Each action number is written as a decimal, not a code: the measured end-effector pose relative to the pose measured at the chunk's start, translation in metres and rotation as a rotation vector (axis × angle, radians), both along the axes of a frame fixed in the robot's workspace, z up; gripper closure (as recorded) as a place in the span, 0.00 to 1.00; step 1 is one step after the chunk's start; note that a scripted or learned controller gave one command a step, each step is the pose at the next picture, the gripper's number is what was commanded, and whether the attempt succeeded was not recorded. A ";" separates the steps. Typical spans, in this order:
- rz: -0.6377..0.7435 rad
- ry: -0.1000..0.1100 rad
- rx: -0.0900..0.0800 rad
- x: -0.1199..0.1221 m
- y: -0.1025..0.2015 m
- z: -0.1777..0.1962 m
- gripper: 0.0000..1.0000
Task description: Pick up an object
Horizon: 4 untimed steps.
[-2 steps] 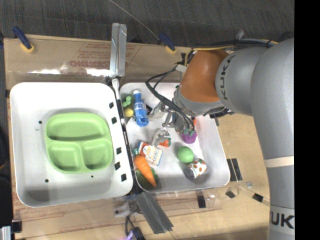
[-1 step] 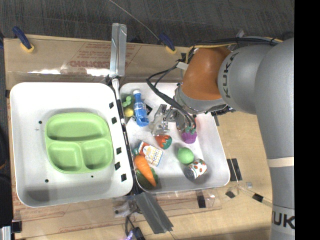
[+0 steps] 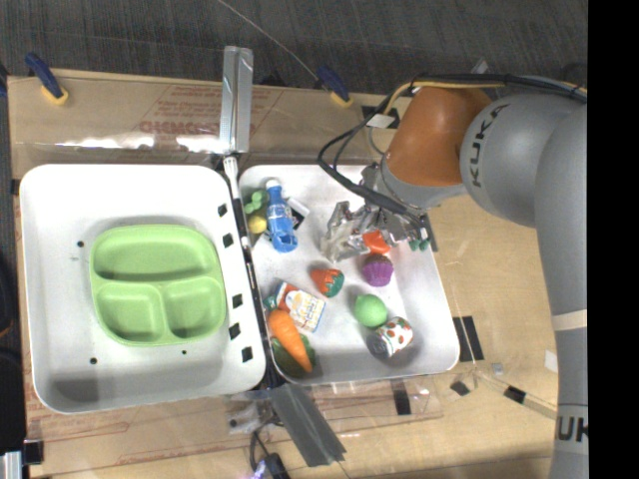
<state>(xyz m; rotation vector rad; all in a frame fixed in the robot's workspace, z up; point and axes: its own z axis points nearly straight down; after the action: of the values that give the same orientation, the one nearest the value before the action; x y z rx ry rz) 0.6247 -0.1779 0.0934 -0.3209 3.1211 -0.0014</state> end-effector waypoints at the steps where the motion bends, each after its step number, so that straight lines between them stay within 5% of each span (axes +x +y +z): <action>1: 0.001 0.000 0.000 0.000 0.000 0.000 0.00; 2: 0.004 0.004 0.003 -0.050 0.084 -0.001 0.00; 3: 0.008 0.001 0.001 -0.049 0.083 0.010 1.00; 4: 0.217 0.000 -0.003 -0.023 -0.012 0.049 1.00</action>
<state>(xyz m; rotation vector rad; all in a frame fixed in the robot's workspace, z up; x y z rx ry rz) 0.6021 -0.1898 0.1426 -0.6569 3.0678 -0.0049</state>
